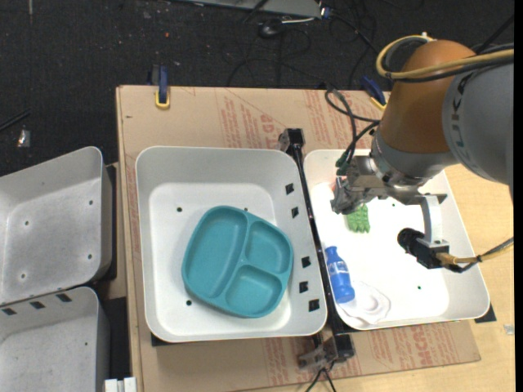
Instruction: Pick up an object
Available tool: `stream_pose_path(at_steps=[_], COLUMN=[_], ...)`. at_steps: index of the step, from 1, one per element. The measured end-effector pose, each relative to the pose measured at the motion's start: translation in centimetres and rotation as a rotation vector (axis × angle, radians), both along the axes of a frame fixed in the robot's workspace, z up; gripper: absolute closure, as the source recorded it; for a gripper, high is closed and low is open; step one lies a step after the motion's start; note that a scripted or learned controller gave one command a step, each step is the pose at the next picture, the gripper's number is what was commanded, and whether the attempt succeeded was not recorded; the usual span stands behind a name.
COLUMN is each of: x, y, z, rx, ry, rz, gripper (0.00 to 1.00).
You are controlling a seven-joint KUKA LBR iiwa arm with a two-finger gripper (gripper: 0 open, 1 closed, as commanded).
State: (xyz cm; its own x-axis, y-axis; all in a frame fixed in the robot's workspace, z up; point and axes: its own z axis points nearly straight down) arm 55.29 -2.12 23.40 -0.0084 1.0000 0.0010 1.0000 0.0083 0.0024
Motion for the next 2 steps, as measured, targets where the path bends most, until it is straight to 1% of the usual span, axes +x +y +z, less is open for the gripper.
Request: stream_pose_path(at_steps=[1,2], x=[2.3,4.9], y=[5.0,9.2], z=[0.9,1.4], rx=[0.001,0.000], ry=[-0.001,-0.001], rz=[0.000,-0.001], gripper=[1.00,1.00])
